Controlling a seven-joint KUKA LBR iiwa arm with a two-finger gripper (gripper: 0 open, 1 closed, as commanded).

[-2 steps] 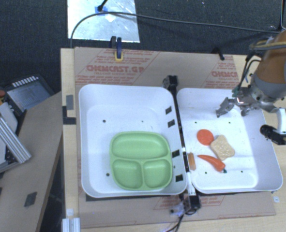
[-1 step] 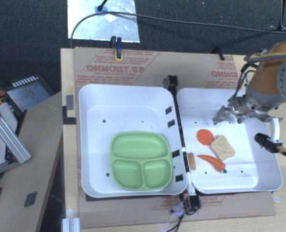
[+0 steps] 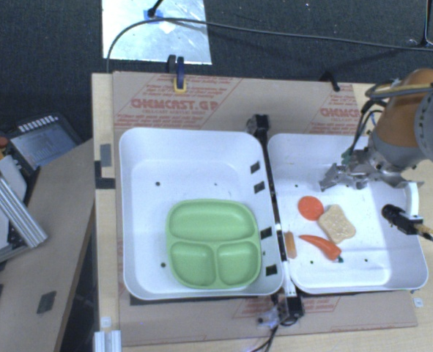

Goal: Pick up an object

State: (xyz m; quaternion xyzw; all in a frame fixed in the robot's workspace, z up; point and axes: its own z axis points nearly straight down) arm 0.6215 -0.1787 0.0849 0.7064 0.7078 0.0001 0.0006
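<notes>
The surface is a bench covered with brown cardboard printed in red letters. A blue and yellow clamp grips its far edge. Past that edge lies dark carpet, with a silvery sheet on it and thin cables crossing above. Far to the view's left of the gripper stands a pale side table carrying a dark device with a screen and an aluminium rail.

The gripper hangs low over the far half of the right bin, above bare white floor. It cannot be told whether it is open or closed, and nothing can be seen in its grasp.

The things to pick lie nearer the camera than the gripper, in the same bin. An orange disc is closest, just toward the camera and a little to the view's left. A bread slice lies just beside the disc, almost straight toward the camera from the gripper. A red pepper with a green tip lies further on, at the bread's near edge. A small brownish sausage lies against the wall between the bins.

Across that wall, well to the view's left of the gripper, the left bin holds a green divided plate. Nothing stands between the gripper and the disc.
</notes>
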